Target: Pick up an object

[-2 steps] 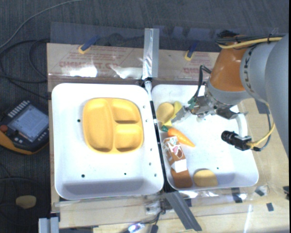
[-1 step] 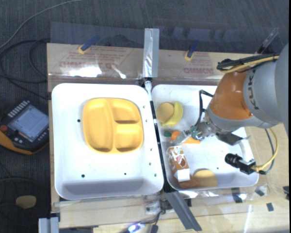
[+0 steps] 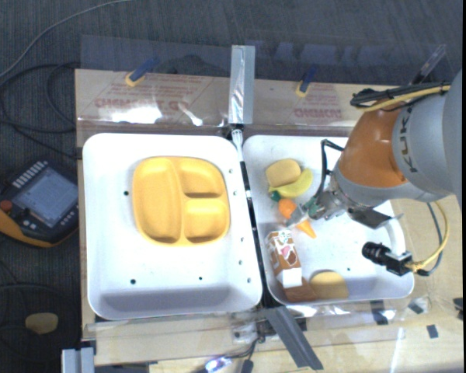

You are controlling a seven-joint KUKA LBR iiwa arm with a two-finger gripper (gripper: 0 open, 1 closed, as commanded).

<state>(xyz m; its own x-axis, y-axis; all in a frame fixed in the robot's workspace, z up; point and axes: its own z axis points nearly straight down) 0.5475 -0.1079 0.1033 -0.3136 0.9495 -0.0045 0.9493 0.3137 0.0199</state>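
1. Carrot [image 3: 304, 228] — a small orange piece lying in the right bin [image 3: 404, 286], just beside the end effector [image 3: 320, 207], which is low over that bin's middle; whether its fingers touch the carrot cannot be told.
2. Nearest the camera, along the right bin's front wall, a tan bun [image 3: 328, 284] lies next to a brown-and-white carton [image 3: 285, 259] that points lengthwise toward the bin's front.
3. Further back, an orange ball with a green top [image 3: 286, 206] sits just left of the end effector, close to the carrot.
4. Behind that, a banana [image 3: 297, 186] curves under a yellow lump [image 3: 283, 170], the two touching, near the bin's left wall.
5. End effector state: it is seen from above under the wrist, and how far it is open cannot be told; nothing is visibly between its parts.
6. Arm [image 3: 419, 150] — grey with an orange band — reaches in from the right over the right bin; a black cable plug [image 3: 384, 256] hangs by it near the bin's right side.
7. Left bin [image 3: 109, 286] holds a yellow divided tray [image 3: 180, 200], flat in its middle, well apart from the carrot.
8. Both bins rest on the table [image 3: 163, 99], touching along their shared edge; a pendant [image 3: 31, 204] lies on the floor to the left.
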